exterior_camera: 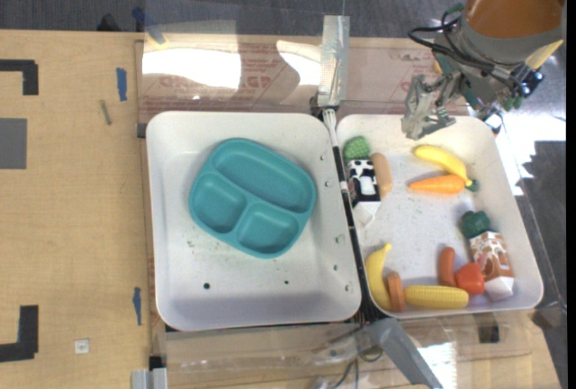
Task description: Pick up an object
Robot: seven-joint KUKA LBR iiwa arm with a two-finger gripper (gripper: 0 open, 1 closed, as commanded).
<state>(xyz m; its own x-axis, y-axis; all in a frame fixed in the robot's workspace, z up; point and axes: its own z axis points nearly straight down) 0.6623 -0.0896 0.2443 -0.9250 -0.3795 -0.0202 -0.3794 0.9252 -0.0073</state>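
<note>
Bananas (441,159) number two, carrot (437,185) one, plate (253,197) one

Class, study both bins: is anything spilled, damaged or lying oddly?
Nothing is spilled or visibly broken. The teal divided plate sits at a skew in the left bin. In the right bin the toy food lies scattered, with a black-and-white carton pressed against the divider side.
</note>
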